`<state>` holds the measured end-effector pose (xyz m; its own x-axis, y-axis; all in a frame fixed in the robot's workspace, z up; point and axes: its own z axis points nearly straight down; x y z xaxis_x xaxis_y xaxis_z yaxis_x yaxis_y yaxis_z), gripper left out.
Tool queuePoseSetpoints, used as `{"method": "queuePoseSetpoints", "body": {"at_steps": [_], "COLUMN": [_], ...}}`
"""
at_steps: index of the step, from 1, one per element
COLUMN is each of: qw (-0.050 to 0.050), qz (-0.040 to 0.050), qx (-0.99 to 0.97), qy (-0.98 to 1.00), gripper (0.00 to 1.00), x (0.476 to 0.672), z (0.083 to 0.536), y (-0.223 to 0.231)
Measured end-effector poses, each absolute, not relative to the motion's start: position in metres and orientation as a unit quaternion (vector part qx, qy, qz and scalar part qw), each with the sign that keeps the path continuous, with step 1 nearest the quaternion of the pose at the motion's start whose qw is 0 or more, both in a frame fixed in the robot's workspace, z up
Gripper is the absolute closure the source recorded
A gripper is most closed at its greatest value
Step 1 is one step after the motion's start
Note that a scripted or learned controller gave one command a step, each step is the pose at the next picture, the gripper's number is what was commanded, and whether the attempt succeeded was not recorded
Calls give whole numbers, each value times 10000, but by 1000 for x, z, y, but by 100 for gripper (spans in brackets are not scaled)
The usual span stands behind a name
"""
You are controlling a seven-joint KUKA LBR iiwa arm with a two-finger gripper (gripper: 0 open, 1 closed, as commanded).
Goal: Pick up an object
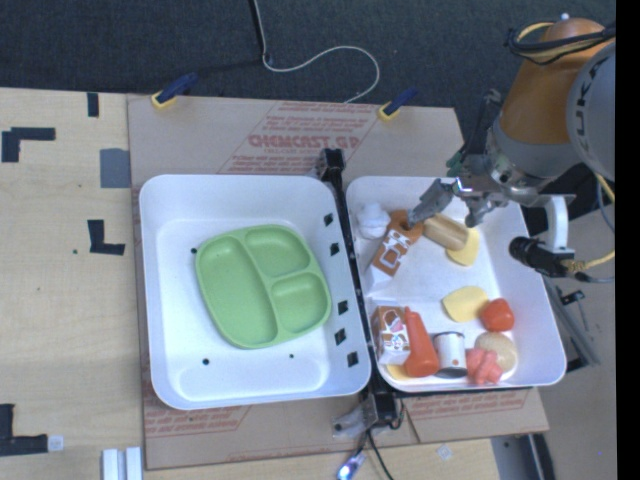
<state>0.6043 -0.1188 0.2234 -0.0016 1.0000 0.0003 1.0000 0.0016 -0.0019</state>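
Left bin [160, 268]: green divided plate [263, 286]. Right bin [545, 353]: toy bread roll [446, 232], orange carton [391, 251], tomato [498, 315], red bottle [420, 352] (lettering too small to read). Gripper [452, 206] over the roll, fingers spread, holding nothing. Cardboard [290, 138] print illegible.

Two bins sit side by side on a cardboard sheet [290, 138]. The left bin [165, 268] holds a divided tray [262, 285] near its middle. The right bin [535, 318] holds a box [390, 253] at its left, a bread roll [446, 232] right of it, a tomato [498, 315] toward the right wall, and a carton [393, 331] beside a bottle [420, 348] at the front. The gripper [450, 208] hangs over the back of the right bin, just above the bread roll
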Motion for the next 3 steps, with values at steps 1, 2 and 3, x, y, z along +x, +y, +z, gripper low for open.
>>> {"method": "queuePoseSetpoints", "body": {"at_steps": [1,2,3], "qw": [10,-19,2], "qz": [5,-36,-10], "qx": [-7060,-7025,-7045], "qy": [-7083,-7117,-7097], "gripper": [100,100,100], "x": [605,583,529], "z": [233,327,385], "y": [-118,1,51]}}
